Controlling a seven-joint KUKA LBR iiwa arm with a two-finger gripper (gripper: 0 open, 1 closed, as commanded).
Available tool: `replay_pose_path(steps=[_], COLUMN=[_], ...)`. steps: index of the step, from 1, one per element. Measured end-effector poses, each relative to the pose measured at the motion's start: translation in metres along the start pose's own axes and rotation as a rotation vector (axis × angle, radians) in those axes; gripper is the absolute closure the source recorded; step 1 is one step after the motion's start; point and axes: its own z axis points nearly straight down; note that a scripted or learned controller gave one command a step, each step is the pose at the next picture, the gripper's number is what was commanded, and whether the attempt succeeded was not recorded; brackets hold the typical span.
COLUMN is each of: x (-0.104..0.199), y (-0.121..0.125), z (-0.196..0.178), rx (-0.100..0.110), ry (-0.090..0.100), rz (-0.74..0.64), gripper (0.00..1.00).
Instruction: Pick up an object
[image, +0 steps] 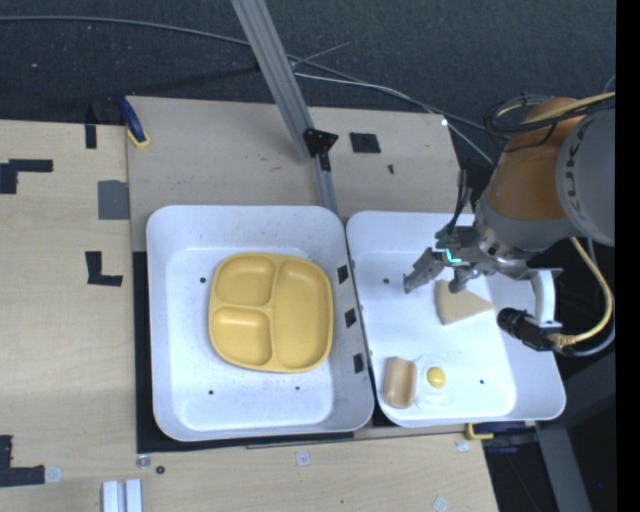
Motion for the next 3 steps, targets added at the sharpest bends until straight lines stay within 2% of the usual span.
replay_pose_path(steps=[1, 2, 3], x=[0.000, 0.010, 0.010], y=[0.001, 0.003, 0.004], z=[-0.001, 0.055, 0.102], rx=[-0.002, 0.002, -0.005], ry=[0.000, -0.001, -0.003], rz=[0.000, 0.000, 0.001], gripper=[0.00, 0.00, 0.00])
